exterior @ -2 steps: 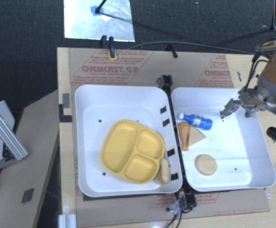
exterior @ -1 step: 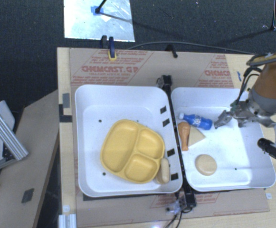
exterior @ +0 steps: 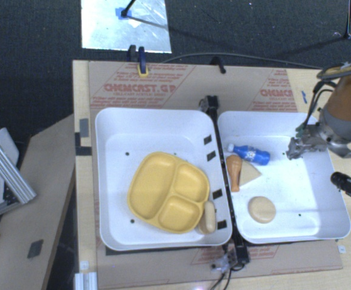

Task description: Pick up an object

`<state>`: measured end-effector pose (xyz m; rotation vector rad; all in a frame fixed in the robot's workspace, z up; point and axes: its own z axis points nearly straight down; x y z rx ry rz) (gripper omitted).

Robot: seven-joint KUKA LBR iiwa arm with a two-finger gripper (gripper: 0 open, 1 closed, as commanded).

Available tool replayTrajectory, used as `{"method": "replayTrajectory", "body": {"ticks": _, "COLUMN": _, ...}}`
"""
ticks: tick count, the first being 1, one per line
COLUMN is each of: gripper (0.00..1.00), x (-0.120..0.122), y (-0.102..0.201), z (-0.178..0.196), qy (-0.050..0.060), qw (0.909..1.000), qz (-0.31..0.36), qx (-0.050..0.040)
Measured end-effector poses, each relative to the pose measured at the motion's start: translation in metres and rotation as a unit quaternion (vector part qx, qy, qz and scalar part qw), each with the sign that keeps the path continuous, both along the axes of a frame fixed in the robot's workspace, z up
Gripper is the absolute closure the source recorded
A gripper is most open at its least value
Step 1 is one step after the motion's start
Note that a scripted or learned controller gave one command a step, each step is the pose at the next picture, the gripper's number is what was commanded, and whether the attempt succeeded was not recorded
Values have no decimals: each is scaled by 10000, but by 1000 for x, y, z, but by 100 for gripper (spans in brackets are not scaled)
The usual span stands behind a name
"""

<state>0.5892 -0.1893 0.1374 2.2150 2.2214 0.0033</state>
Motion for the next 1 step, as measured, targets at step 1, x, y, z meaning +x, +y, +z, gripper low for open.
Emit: {"method": "replayTrajectory", "body": {"ticks": 1, "gripper": 100, "x": 5, "y": -3, "z": 65, "qy": -18, "qw": 10000, "qz": 6, "qx": -5}}
